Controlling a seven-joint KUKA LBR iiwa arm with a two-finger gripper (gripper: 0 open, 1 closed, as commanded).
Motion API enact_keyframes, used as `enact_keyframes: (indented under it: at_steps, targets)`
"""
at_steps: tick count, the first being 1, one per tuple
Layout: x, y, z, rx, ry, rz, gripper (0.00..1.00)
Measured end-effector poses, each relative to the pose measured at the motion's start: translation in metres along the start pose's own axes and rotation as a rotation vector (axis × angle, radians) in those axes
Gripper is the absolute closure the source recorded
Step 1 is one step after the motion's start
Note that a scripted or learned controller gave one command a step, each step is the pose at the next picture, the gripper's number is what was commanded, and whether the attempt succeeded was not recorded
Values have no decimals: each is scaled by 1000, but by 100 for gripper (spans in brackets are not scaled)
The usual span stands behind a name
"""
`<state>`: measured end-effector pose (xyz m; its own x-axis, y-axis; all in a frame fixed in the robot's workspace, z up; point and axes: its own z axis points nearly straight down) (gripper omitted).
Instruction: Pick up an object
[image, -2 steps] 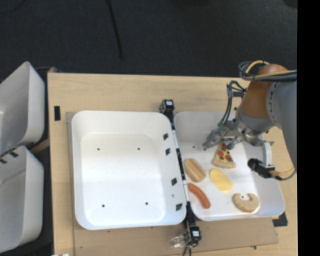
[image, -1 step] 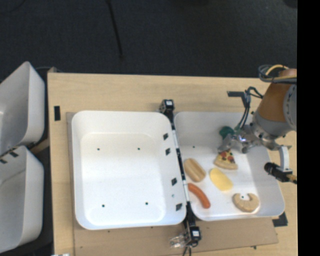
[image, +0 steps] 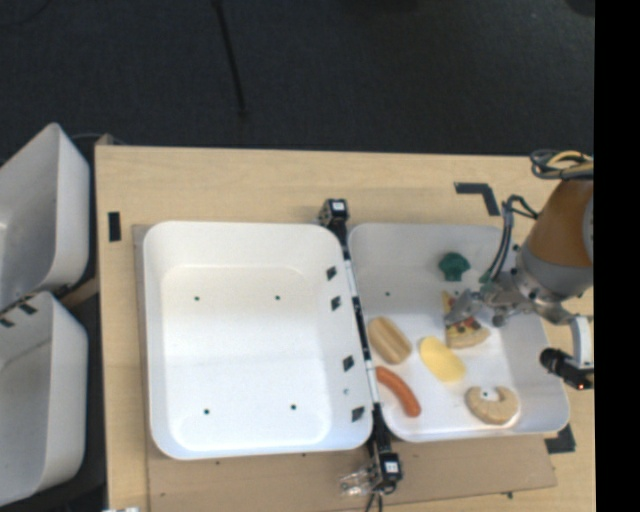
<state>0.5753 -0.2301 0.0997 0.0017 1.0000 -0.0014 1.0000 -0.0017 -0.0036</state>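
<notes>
Right bin (image: 520, 420) holds a sausage (image: 398, 391) angled toward its near-right corner; jaws' (image: 468, 318) state unclear.

We see the arm (image: 562, 235) reaching in from the right edge of the camera view, its orange band uppermost and the grey wrist section just below it. From the wrist the arm tapers leftward and downward into the tool (image: 470, 312), which sits low, pointing toward the left. Dark cables loop along the arm's left side above the wrist. We cannot tell how the tool's tips are set.
</notes>
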Motion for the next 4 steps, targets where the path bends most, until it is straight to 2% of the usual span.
enact_keyframes:
  at_steps: [1,2,3,4]
  targets:
    - [0,3,-10,-5,0,0,100]
    - [68,-20,-9,-25,-10,-4,100]
    - [66,-19,-18,-24,-7,2,100]
    - [66,-20,-18,-23,-7,4,0]
